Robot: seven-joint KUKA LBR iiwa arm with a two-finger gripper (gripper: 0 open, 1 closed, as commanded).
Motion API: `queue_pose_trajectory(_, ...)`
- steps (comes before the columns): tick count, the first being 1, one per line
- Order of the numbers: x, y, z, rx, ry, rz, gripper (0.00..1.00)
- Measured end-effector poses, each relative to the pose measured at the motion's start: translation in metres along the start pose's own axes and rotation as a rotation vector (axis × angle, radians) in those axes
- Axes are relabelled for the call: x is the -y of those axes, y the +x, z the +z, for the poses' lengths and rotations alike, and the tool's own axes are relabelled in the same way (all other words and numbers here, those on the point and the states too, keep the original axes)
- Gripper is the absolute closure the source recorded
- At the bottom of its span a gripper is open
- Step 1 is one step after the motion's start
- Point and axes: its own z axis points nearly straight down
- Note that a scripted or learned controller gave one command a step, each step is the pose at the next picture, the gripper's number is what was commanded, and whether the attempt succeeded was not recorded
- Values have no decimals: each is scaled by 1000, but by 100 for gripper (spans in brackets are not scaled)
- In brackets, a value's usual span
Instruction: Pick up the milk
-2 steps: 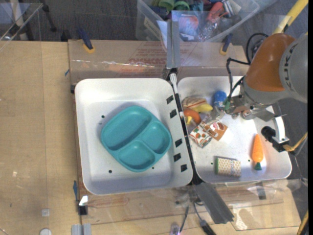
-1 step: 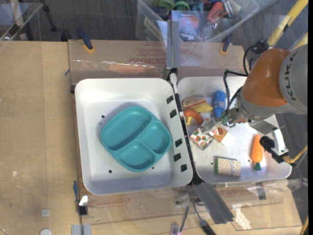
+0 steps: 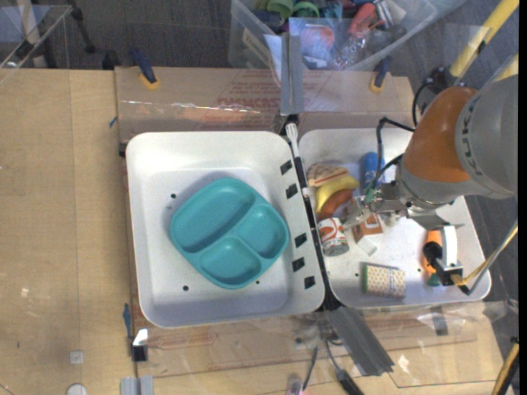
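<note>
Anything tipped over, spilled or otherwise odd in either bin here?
No spill. In the right bin, the soda can and patterned cup lie on their sides. The teal tray sits askew in the left bin.

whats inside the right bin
The right bin holds a banana, a small can, a patterned cup on its side, a blue item and an orange-black tool. The arm covers the bin's far right part.

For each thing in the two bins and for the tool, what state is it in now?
Teal plate: flat in left bin, nothing on it.
Can: on its side.
Patterned cup: on its side.
Banana: lying among the items.
Tool: low over the right bin's items.
</note>
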Motion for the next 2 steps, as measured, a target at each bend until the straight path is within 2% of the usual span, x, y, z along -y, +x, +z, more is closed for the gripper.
queue_pose_trajectory(1,-1,-3,-10,3,-3,5,100)
queue_pose_trajectory(2,-2,36,-111,0,13,-15,100)
